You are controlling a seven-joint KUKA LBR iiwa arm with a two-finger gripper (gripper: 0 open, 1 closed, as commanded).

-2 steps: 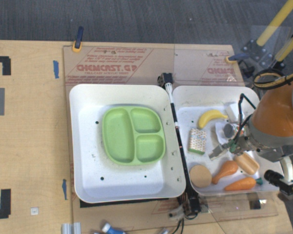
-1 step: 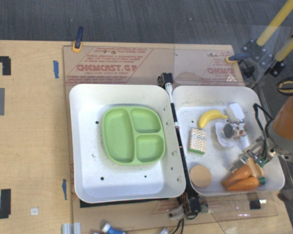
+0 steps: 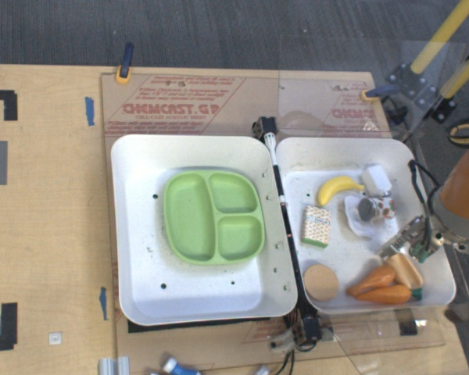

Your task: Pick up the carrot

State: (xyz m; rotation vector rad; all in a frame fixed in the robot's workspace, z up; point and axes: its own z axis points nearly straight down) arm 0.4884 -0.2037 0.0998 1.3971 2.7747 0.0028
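Fingers of the gripper (image 3: 407, 245) are hanging over the right edge of the right bin (image 3: 297, 159), just above the carrot (image 3: 379, 286), but whether they are spread or closed I cannot tell at this size. Nothing is showing between them. Grey arm and orange band (image 3: 461, 186) are reaching in from the right side of the view.

Lying in the bin's near right corner, the carrot is pointing left, and what looks like a second orange piece is sitting tight against it. A tan block (image 3: 406, 270) is resting at its thick end, right under the gripper. Left of the carrot, a round tan disc (image 3: 321, 281) is sitting on the bin floor. Further up, a small patterned box (image 3: 316, 226) is lying near the bin's left wall, a banana (image 3: 338, 187) is curving above it, and a cluster of white and grey items (image 3: 369, 201) is sitting beside the banana.

In the left bin (image 3: 133, 209), a green divided plate (image 3: 213, 216) is resting in the middle.
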